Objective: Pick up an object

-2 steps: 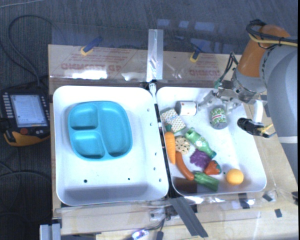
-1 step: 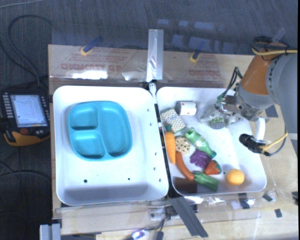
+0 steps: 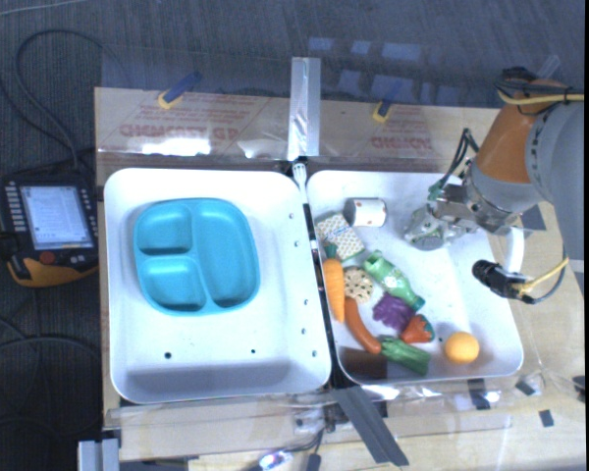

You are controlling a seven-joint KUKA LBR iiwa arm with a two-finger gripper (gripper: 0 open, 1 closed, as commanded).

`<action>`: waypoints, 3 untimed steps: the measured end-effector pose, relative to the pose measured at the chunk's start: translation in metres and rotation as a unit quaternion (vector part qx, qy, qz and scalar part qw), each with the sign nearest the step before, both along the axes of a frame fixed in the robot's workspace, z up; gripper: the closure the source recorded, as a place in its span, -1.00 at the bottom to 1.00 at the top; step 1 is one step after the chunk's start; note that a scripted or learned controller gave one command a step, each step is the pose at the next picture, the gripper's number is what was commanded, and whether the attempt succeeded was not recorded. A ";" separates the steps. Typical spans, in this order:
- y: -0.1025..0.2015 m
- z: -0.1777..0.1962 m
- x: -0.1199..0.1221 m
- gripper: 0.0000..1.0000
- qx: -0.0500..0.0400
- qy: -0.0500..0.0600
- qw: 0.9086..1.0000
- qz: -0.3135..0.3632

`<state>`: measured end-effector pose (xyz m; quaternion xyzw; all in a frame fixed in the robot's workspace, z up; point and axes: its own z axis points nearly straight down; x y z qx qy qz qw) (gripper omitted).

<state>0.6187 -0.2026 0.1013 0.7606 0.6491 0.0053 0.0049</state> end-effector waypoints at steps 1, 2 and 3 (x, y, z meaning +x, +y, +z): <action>0.067 0.095 -0.023 1.00 0.000 0.009 0.998 -0.061; 0.031 0.017 -0.010 1.00 0.001 0.010 0.958 -0.285; -0.005 0.080 0.038 1.00 0.000 0.008 0.979 -0.203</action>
